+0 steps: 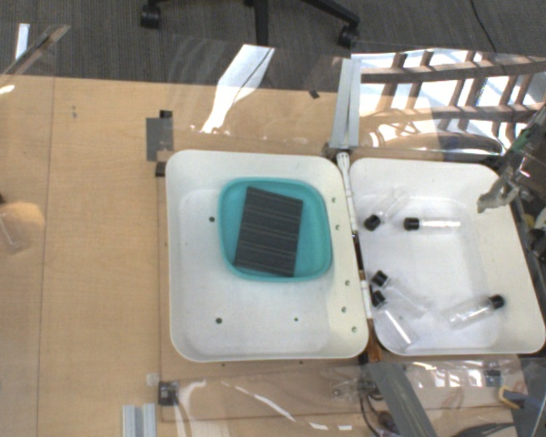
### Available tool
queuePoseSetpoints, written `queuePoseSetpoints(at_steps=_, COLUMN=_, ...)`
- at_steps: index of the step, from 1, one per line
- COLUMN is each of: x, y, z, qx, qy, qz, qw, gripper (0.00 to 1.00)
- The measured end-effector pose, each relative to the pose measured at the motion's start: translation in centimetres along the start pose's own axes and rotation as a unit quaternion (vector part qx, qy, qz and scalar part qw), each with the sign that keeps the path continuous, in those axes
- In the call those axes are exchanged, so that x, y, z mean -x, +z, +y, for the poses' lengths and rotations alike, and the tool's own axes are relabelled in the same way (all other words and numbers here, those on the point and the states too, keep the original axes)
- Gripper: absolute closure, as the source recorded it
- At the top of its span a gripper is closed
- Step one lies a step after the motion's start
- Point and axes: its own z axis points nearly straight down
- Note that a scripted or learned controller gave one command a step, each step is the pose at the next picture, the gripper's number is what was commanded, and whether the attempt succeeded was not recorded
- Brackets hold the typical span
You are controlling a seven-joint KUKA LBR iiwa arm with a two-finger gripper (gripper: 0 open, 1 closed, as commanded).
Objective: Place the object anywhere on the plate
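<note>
you have open floor in the left bin (191, 317) all around the teal plate (320, 244), whose middle is covered by a dark ribbed block (270, 232). in the right bin (519, 335), clear vials (432, 223) lie scattered near the left wall and front, leaving the middle free.

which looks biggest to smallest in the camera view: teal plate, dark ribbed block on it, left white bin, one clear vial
1. left white bin
2. teal plate
3. dark ribbed block
4. clear vial, in the right bin

The gaps are plain, none close.
</note>
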Motion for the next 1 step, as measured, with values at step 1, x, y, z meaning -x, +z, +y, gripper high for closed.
queuePoseSetpoints(at_steps=1, x=1.84, y=3.87, z=-3.28, qx=-0.004, qy=-0.002, qz=0.000, qw=1.0000, gripper=0.00)
